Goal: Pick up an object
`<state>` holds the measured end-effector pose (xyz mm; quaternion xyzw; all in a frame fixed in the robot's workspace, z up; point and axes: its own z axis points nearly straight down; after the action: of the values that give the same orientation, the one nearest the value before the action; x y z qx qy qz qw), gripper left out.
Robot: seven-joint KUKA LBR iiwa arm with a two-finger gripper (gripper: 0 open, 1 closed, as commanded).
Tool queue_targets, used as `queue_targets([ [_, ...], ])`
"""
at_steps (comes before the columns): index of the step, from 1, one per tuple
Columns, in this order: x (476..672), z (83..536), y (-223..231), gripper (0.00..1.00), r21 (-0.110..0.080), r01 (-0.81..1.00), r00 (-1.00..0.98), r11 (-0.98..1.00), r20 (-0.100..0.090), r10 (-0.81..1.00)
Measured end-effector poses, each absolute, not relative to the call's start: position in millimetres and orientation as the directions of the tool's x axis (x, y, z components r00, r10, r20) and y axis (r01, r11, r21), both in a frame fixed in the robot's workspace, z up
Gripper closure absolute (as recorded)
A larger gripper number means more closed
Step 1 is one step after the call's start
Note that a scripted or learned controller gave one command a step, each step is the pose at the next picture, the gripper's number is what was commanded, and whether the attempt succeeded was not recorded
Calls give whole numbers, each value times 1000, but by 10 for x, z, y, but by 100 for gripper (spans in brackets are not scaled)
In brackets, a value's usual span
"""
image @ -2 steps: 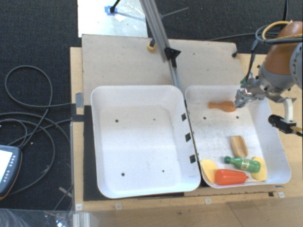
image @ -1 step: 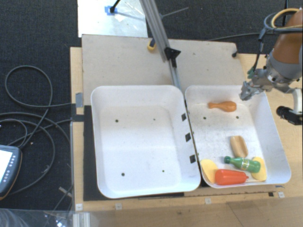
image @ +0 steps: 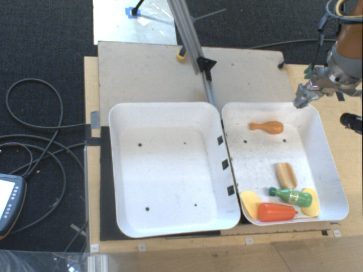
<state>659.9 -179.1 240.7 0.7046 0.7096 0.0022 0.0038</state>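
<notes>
The right bin (image: pixel 326 152) holds several toy foods: an orange drumstick (image: pixel 267 127) near its far end, a tan bread roll (image: pixel 286 175) lower down, a green bottle (image: pixel 292 196), a red-orange carrot-like piece (image: pixel 276 211), and yellow pieces (image: pixel 249 199) at the near edge. My gripper (image: pixel 302 98) hangs over the bin's far right corner, above and to the right of the drumstick. Nothing shows between its fingers.
The left bin (image: pixel 122 152) lies beside the right one, joined by black clips along the shared wall. A grey pole (image: pixel 190 33) slants across the far board. Cables and a tablet (image: pixel 8 200) lie on the dark floor at left.
</notes>
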Motion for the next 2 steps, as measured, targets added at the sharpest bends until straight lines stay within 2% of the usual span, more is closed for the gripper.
queue_targets([
  [2, 6206, 2416, -684, 100, -1, 1000, -11, 11, 3, 1000],
])
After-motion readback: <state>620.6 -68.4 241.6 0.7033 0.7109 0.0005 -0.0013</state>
